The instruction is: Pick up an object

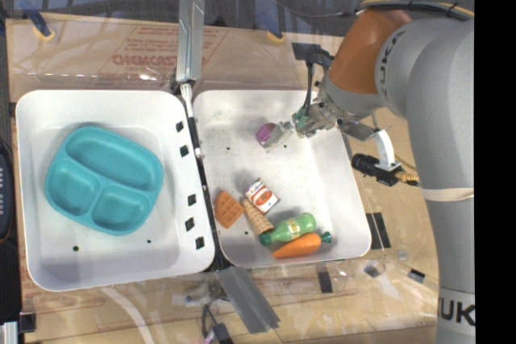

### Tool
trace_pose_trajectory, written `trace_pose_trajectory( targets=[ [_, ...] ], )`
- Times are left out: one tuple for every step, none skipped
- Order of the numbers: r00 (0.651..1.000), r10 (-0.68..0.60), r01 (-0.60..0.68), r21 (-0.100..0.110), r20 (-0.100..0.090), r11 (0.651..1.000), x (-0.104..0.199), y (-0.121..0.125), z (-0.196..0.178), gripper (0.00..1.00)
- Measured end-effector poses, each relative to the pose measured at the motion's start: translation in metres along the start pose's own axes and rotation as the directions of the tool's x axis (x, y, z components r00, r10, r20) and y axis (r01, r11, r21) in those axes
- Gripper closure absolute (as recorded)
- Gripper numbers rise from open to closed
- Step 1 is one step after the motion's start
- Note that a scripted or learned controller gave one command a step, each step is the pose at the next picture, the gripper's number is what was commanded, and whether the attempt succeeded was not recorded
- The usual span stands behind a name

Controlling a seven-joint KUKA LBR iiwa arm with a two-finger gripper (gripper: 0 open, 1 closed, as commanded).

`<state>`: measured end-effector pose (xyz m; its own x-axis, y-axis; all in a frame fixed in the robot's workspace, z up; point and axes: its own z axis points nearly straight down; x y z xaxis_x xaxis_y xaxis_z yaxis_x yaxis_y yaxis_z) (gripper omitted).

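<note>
Camera view looks down on the desk (97, 52), where the claw (292, 127) hangs low in the right bin (339, 197) against a small purple-and-grey object (271, 134) near the bin's upper middle. Whether the claw is parted or closed on it cannot be told — the tips blur into the piece. The step in hand looks like the grasp itself; the next move calls for a firm close and a straight lift. Lower in that bin lie a ridged orange waffle (227, 209), a red-and-white can (262, 196), a tan cone (258, 218), a glossy green bottle (289, 230) and a smooth carrot (300, 246), close together. The left bin (32, 197) holds a teal divided plate (103, 178), smooth plastic.
</note>
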<state>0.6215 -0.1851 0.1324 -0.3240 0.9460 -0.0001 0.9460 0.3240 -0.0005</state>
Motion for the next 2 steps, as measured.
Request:
trace_pose_trajectory(
  targets=[
    [0.983, 0.184, -0.184, 0.004, -0.002, 0.983, 0.064, -0.086, 0.042, 0.0],
    [0.992, 0.127, -0.127, 0.001, 0.0, 0.992, 0.005, -0.056, 0.041, 0.0]
  ],
)
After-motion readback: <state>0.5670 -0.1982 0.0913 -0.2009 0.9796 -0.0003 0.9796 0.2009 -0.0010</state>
